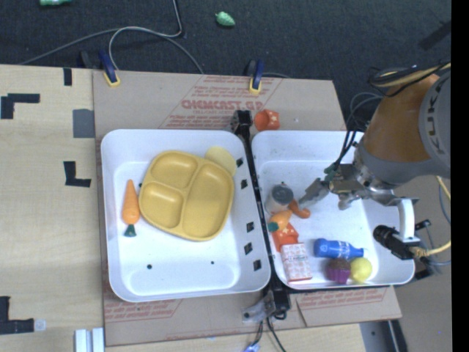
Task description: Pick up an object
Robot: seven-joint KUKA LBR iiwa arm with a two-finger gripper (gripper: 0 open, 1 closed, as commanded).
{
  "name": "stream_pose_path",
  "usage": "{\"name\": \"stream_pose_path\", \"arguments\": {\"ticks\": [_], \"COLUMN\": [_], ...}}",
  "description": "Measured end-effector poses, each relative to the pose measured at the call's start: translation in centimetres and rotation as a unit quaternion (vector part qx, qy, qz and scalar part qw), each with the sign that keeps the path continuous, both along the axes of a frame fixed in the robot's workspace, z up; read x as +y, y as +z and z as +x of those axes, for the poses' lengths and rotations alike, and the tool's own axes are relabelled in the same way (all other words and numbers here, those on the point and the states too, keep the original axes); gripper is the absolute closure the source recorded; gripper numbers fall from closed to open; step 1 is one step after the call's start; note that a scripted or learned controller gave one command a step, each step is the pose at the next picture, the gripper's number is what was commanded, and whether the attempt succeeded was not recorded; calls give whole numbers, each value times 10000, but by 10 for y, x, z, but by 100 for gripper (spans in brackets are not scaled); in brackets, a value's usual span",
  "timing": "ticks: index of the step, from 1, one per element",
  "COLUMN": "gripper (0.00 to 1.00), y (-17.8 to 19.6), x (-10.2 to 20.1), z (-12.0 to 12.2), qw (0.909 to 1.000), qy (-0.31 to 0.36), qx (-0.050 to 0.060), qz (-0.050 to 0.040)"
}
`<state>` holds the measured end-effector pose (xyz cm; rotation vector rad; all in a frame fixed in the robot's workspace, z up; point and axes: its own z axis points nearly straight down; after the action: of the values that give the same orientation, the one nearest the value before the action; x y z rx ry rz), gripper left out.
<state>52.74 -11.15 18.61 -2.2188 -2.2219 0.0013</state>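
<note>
My gripper [327,196] hangs over the middle of the right bin [381,281], open, with nothing between its fingers. One finger [314,191] points down-left toward a small grey round object [282,194] and an orange piece [297,211] beside it. Nearer the bin's front lie an orange-red toy [286,235], a white and red box [295,261], a blue bottle [338,249], purple grapes [338,272] and a yellow lemon [360,269].
The left bin [168,284] holds a yellow divided plate [187,195], a carrot [130,204] by its left wall and a pale yellow item [220,156] behind the plate. A red-orange object [266,119] sits beyond the bins' back rim. Cables trail across the dark floor.
</note>
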Motion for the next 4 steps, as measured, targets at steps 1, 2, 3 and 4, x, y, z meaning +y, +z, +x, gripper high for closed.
{"name": "stream_pose_path", "arguments": {"ticks": [1, 2, 3, 4], "gripper": [0, 0, 0, 0], "y": [-95, -99, -25, -100], "x": [-12, -4, 10, 18], "z": [-44, -43, 9, 26], "qw": [10000, 10000, 10000, 10000], "qy": [-4, -20, 0, 0], "qx": [-1, -28, -8, -19], "qz": [2, -20, -3, -3]}}
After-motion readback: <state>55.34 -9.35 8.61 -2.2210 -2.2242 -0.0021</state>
